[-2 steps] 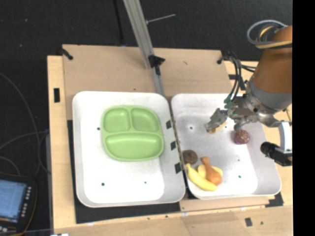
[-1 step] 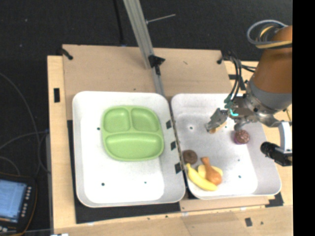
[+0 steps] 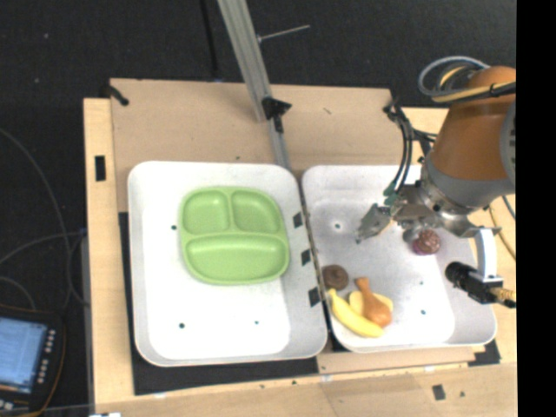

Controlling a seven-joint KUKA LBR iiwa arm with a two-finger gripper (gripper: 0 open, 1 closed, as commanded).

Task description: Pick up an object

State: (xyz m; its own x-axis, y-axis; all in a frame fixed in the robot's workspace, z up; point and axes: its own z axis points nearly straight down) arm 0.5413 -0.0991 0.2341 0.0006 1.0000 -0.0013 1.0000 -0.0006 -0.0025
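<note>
Camera view: gripper point(image 3: 375, 221) hovers over the right bin point(image 3: 347, 189), finger state indiscernible, with banana point(image 3: 352, 318) and purple object point(image 3: 426, 242) nearby as candidate targets.

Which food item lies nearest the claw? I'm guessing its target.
The dark reddish piece, just below the claw; the others cluster at the right bin's near edge.

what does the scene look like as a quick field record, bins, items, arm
left bin: holds a green divided plate
right bin: banana, orange piece, brown round item, dark reddish item
arm: over the right bin
claw: above bare bin floor, nothing seen between its fingers
</note>
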